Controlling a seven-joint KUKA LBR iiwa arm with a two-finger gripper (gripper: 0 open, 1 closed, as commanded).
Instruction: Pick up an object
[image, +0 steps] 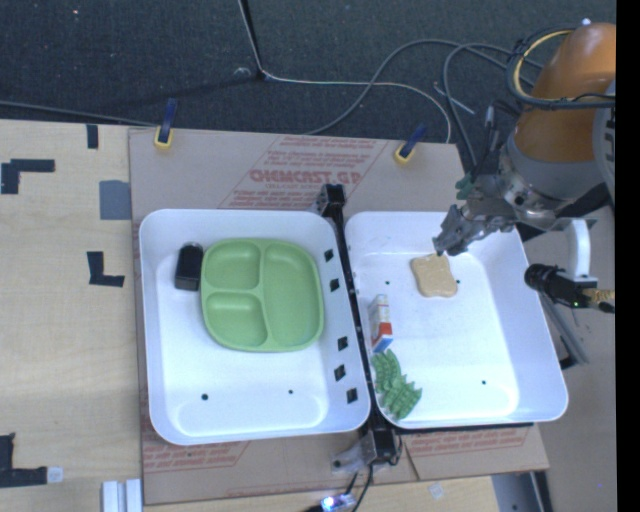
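My gripper hangs over the far part of the right bin, just above and up-left of a tan, toast-like piece. Nothing shows between its tips. A small white and red tube lies near the bin's left wall. A green leafy toy rests below the tube, at the front left of that bin. In the left bin a green divided plate lies flat, with a small black block at its left edge.
The two bins meet at a black divider strip. Cardboard lies under both bins, held by yellow clamps at the back. Cables run across the dark floor behind.
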